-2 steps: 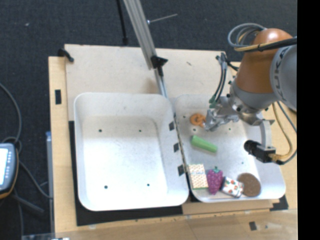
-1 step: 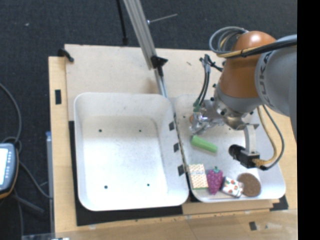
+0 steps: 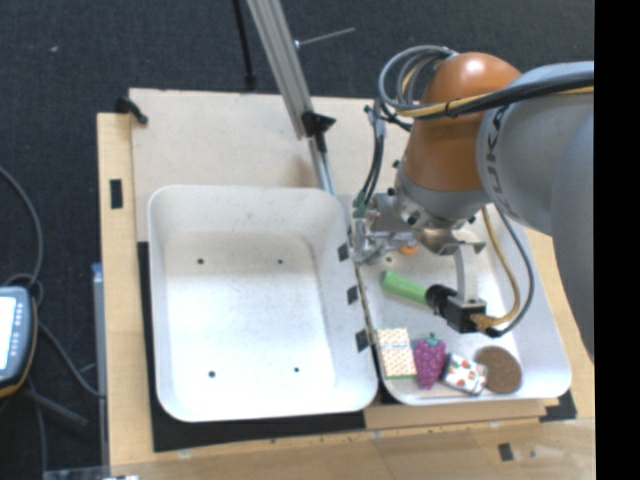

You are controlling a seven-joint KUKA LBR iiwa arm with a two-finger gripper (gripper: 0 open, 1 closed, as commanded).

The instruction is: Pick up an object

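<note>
1. The jaws point(image 3: 372, 240) hang low over the top left part of the right bin point(image 3: 545, 373), close to the wall between the two bins. I cannot tell how they are set.
2. A green tube point(image 3: 404, 287) lies just below the jaws, near them, not between them.
3. A yellow box point(image 3: 395, 352), a purple toy point(image 3: 430, 360), a small dotted box point(image 3: 464, 373) and a brown round thing point(image 3: 498, 367) sit in a row at the bin's near edge, well apart from the jaws.
4. The left bin point(image 3: 240, 298) sits beside it on the counter point(image 3: 200, 133).
</note>
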